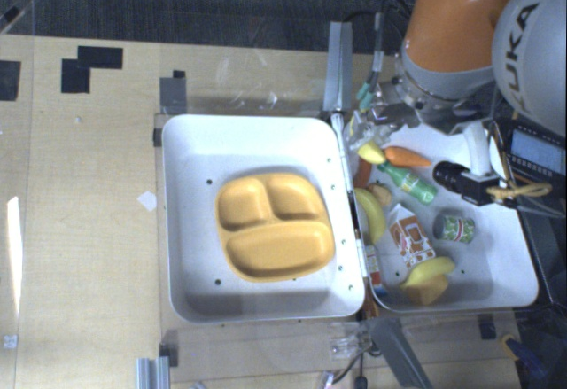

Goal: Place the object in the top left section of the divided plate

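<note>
Camera view has the gripper [383, 115] low over the right bin's [509, 285] far corner, pick step; grip state, cannot tell. Next: secure one item, carry it to the yellow divided plate's [275, 225] top-left section [241, 201].

Divided plate [275, 226] mustard yellow, plain. Both bins [190, 201] white. Arm [461, 6] grey, big orange band. Right bin stuff: orange carrot [407, 157], green bottle [415, 187], yellow bananas [370, 214], green can [454, 229], red-white carton [409, 238]. Bench [80, 201] pale wood, black patches.
</note>
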You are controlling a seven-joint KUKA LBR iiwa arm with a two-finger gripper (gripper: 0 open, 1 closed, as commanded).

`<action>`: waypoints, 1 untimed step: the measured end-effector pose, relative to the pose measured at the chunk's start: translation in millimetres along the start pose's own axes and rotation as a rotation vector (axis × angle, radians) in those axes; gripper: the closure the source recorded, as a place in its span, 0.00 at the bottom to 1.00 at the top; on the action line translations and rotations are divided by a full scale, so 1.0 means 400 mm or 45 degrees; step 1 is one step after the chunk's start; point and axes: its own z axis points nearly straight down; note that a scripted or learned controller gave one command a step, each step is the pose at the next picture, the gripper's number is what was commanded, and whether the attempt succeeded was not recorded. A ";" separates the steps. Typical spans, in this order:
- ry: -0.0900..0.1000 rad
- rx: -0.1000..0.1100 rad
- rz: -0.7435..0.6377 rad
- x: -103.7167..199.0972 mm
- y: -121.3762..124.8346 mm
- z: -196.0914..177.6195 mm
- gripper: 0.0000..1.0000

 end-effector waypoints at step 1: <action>0.001 0.002 -0.191 0.121 -0.048 0.177 1.00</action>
